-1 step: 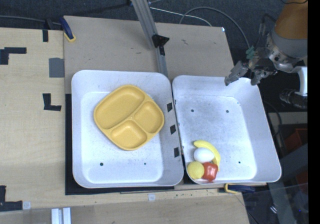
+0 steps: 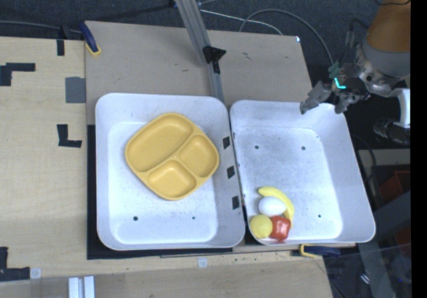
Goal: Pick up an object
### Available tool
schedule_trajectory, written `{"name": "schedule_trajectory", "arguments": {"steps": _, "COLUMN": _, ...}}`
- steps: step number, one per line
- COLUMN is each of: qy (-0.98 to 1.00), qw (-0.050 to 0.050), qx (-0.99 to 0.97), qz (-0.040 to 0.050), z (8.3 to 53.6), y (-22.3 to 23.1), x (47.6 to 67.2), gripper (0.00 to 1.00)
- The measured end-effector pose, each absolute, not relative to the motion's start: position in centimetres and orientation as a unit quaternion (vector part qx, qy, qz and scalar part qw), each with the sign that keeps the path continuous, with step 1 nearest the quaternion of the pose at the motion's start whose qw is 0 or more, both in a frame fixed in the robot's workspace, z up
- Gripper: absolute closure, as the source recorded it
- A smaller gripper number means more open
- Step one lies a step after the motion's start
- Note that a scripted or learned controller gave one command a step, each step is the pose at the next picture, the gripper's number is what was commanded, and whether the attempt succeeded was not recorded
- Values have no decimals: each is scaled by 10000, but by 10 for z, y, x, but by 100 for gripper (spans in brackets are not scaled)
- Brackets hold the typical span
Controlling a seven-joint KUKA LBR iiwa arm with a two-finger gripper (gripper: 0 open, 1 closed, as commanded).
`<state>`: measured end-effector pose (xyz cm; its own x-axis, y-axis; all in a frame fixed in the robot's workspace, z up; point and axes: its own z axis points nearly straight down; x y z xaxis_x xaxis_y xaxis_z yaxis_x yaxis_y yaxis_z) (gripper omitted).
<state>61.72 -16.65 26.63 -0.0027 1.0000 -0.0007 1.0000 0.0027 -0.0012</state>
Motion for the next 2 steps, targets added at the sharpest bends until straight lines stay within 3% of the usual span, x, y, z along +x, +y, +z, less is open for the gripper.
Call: {"name": "schedule_trajectory", "arguments": {"steps": 2, "qy": -7078, "qw": 24, "qx": -7064, "qz": 22, "z": 166, "y": -152, "x": 606, "gripper": 0}}
